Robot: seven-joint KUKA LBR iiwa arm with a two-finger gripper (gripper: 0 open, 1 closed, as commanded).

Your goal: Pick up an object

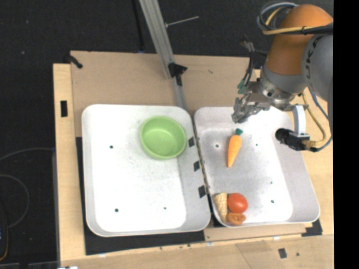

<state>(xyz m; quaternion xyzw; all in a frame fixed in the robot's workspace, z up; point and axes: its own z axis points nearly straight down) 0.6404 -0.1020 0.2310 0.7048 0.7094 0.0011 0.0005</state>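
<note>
Carrot [234,149] lies mid-bin, apart from walls, below tool [242,114].

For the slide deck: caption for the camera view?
Gripper above carrot in right bin; green bowl in left bin.

Smooth glossy plastic green bowl [163,138] and carrot [234,150]; matt speckled white bins [134,206].

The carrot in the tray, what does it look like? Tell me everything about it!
The carrot is a small orange toy, smooth like plastic, with a little dark green top. It lies flat on the floor of the right bin, green end pointing up toward the far wall and narrow tip toward the near side, tilted slightly left. Nothing touches it but the bin floor. The gripper hangs just above its green end, apart from it.
</note>
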